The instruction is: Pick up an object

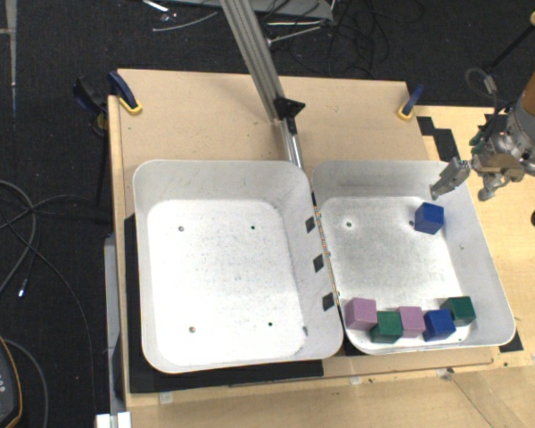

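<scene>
Five blocks (410,319); labels seemingly none

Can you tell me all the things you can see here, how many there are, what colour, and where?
left bin: 1, white, left half of the bench.
right bin: 1, white, right half of the bench.
lone blue block: 1, blue, upper part of the right bin, apart from the others.
purple blocks: 2, light purple, in the row along the right bin's near edge.
green blocks: 2, dark green, in the same row.
second blue block: 1, blue, in the same row.
clamps: 2, blue and yellow, on the bench's far corners.
metal pole: 1, grey, slanting above the bench.
gripper: 1, grey, over the right bin's upper right edge, open, holding nothing.
</scene>
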### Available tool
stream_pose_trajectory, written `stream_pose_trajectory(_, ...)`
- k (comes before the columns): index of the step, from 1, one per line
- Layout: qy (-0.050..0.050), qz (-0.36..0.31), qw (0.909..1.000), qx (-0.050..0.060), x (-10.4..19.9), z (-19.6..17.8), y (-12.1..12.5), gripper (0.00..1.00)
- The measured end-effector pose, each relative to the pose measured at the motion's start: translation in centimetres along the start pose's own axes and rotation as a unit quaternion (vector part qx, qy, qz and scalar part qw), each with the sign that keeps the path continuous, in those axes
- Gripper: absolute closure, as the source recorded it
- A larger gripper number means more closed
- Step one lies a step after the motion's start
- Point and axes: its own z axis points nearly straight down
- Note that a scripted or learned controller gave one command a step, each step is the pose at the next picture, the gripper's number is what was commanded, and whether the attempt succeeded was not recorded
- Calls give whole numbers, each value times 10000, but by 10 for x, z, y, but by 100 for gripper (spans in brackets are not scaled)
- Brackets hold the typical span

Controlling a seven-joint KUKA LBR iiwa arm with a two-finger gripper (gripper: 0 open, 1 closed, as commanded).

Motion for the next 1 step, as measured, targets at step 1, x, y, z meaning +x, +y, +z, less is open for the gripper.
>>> stream_pose_trajectory(1,15,-4,10000,29,-11,139,36,0)
